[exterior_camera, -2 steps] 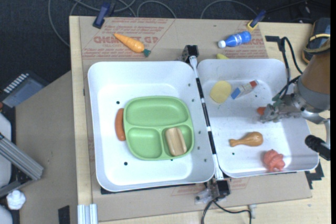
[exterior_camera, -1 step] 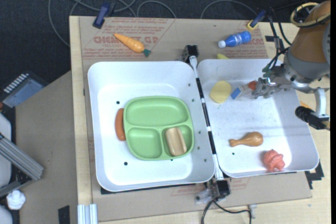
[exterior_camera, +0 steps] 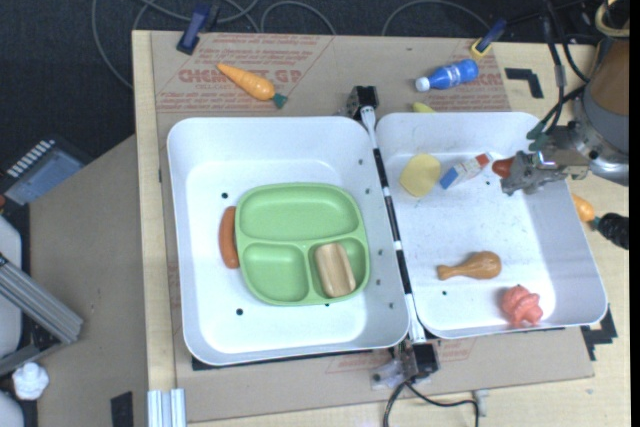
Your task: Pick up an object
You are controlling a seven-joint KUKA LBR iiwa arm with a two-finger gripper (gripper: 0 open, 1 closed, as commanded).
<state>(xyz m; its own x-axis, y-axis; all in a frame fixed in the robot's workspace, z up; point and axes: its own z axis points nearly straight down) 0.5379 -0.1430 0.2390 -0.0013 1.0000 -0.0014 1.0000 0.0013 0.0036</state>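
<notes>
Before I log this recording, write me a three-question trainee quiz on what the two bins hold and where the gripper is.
1. True or false: the tan bread roll lies in a compartment of the green divided plate.
2. Which bin does the gripper hover over: A left white bin, B right white bin?
3. Fill in: the orange toy carrot lies on the cardboard, ______ both bins.

Key: 1 true. 2 B. 3 outside. The right bin also holds a brown toy drumstick, a pink toy and a yellow lump.
</notes>
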